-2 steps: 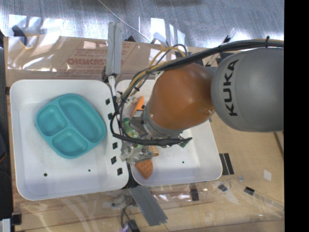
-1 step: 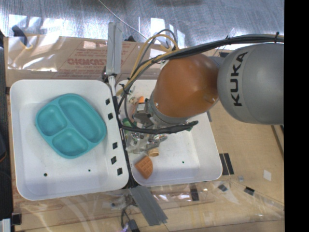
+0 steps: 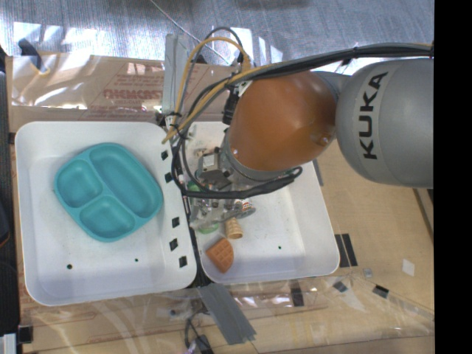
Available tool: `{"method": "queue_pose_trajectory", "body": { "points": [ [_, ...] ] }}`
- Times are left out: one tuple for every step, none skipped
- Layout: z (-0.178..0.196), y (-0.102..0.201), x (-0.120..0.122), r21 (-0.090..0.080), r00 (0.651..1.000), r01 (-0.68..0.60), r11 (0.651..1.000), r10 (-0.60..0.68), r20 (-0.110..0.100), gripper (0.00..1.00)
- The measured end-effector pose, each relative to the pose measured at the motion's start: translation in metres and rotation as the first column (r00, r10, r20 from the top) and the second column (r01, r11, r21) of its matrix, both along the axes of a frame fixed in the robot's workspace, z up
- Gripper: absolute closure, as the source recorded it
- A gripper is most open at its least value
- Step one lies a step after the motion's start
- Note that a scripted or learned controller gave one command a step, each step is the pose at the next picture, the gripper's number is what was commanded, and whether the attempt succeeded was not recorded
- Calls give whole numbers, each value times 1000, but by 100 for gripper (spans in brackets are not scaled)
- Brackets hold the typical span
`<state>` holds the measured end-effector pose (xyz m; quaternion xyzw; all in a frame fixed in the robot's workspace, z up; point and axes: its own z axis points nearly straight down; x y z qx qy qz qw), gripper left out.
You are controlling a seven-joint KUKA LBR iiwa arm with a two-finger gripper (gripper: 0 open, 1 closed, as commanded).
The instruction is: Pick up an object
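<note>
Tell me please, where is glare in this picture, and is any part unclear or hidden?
Camera view: glare lies on the clear plastic sheet behind the bins and along the front edge; the orange band carries a soft highlight; the arm hides much of the right bin; the teal plate is evenly lit and sharp.

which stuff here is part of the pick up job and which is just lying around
Part of the job:
- gripper, low in the right bin
- waffle-textured orange piece
- small cone-like piece

Just lying about:
- teal divided plate in the left bin
- grey tape strip below the bins
</note>
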<state>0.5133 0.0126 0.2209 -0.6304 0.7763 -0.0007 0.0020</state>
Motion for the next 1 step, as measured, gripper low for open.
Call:
{"method": "queue_pose_trajectory", "body": {
  "points": [
    [-9, -18, -37, -1, 978, -208, 978, 208, -7, 100]
  ]
}}
